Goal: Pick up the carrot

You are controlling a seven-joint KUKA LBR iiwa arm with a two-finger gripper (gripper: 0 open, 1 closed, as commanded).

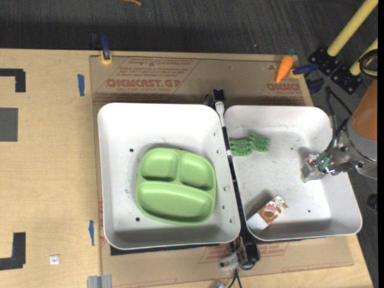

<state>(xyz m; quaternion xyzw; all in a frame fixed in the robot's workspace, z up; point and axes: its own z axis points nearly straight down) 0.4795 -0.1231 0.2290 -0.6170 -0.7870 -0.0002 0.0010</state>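
Observation:
The carrot (284, 68), orange with a small green top, lies on the brown board just behind the right bin's (345, 218) far edge, outside both bins. My gripper (313, 165) hangs over the right side of the right bin, well in front of the carrot and apart from it. Nothing shows in its grasp.
A green leafy toy (249, 144) lies in the right bin near its left wall, and a small white and red packet (271, 210) near its front. The left bin (114, 161) holds a green divided plate (176, 185). A blue clamp (305, 69) sits beside the carrot.

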